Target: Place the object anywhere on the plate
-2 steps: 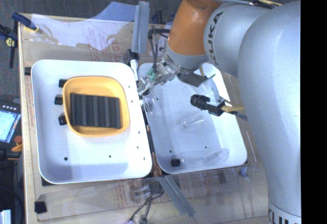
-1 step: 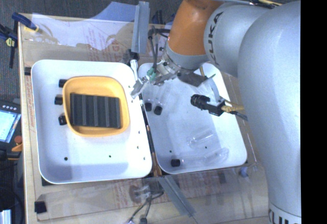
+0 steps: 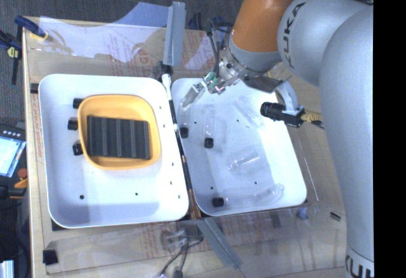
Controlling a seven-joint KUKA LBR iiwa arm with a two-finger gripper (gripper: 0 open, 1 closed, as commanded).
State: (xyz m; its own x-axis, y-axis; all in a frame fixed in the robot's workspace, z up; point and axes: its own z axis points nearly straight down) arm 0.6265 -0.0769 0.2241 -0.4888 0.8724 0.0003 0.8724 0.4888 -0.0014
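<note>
Arm: grey link [image 3: 336,80] with the orange band, nearest the lens, reaching in from the right over the right bin's far edge.
Gripper: [image 3: 212,83] low over the far-left corner of the right bin; whether it is spread or closed cannot be made out.
Object: likely the pale clear piece [image 3: 190,98] just at the gripper's tip, beside the bin wall; held or merely touched, not discernible.
Plate: yellow-rimmed dish [image 3: 120,100] in the left bin, well apart from the gripper, carrying a dark ridged insert [image 3: 119,137].
Step in hand: judged as the pickup or first lift; nothing lies on the plate yet.
Doing it well: confirm a firm hold on a slippery clear part, lift it above both rims before crossing left, then release low over the plate's middle.
Left bin: white tray [image 3: 95,200]; three small black blocks [image 3: 73,124] touching the plate's left edge.
Right bin: white tray [image 3: 298,175]; further clear pieces [image 3: 244,161] lie near its middle and front, with black blocks [image 3: 209,141] scattered around.
Obstruction: the meeting bin rims [image 3: 179,156] lie across the path; a low carry could catch there.
Arm fitting: black cylinder [image 3: 279,112] on the wrist hangs over the right bin.
</note>
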